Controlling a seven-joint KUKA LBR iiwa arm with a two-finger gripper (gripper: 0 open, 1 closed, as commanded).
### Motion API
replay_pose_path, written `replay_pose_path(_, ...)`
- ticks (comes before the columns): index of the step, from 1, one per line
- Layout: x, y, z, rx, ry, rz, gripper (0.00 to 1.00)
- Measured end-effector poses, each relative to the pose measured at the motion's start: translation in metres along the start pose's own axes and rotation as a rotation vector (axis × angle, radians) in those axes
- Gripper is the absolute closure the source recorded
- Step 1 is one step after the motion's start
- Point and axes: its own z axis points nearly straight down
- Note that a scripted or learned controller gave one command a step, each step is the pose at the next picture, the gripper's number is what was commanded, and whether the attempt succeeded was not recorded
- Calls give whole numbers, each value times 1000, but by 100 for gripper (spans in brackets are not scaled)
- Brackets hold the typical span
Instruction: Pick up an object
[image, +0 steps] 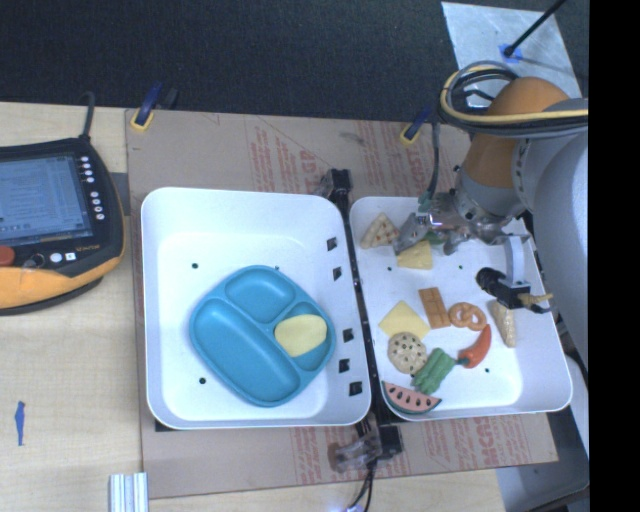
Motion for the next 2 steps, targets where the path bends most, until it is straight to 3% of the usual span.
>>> replay_pose_path(1, 17, -91, 1, 7, 3, 5, 0)
replay_pose_path(2, 13, -80, 0, -4, 0, 3, 0)
